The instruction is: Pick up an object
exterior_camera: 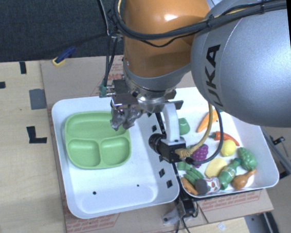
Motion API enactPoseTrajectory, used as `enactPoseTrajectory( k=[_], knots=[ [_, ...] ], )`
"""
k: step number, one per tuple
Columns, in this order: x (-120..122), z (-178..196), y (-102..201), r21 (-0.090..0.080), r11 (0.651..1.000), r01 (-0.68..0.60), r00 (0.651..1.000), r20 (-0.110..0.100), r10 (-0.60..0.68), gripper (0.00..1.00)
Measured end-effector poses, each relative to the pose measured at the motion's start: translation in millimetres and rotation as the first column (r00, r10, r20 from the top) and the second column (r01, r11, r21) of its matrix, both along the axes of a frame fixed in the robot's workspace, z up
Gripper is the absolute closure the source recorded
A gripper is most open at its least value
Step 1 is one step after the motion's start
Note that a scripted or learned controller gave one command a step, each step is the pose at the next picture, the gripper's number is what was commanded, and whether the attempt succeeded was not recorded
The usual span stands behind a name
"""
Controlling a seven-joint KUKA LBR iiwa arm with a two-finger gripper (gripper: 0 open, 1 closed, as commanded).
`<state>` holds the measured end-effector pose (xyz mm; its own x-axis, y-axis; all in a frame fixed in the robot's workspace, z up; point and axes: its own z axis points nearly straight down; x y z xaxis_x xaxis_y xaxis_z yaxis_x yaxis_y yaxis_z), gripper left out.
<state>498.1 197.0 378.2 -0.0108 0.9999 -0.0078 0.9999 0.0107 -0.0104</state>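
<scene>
My gripper [121,119] hangs over the left bin [73,193], at the upper right corner of a green divided plate [96,140] that lies in that bin. I see nothing held beneath the gripper. The right bin [269,177] holds several toy foods: an orange carrot [206,121], purple grapes [201,153], a yellow fruit [230,147], a green leafy piece [246,158] and a small green piece [183,126]. The arm's big orange and grey body covers the far part of both bins.
More toy foods crowd the right bin's near edge, among them a pale yellow piece [214,167], a brown one [240,181] and a dark green one [193,174]. The near half of the left bin shows bare white floor. Cardboard and a wooden bench surround the bins.
</scene>
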Motion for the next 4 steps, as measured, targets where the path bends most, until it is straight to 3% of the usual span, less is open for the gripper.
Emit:
enactPoseTrajectory(
  k=[2,3,4],
  knots=[
    [0,18,1,-0.003,1.000,-0.004,1.000,-0.004,0.004,1.00],
    [-16,-63,-48,0.003,1.000,0.015,1.000,-0.001,-0.015,1.00],
    [-14,39,7,0.013,1.000,0.002,1.000,0.019,-0.002,1.00]
  ],
)
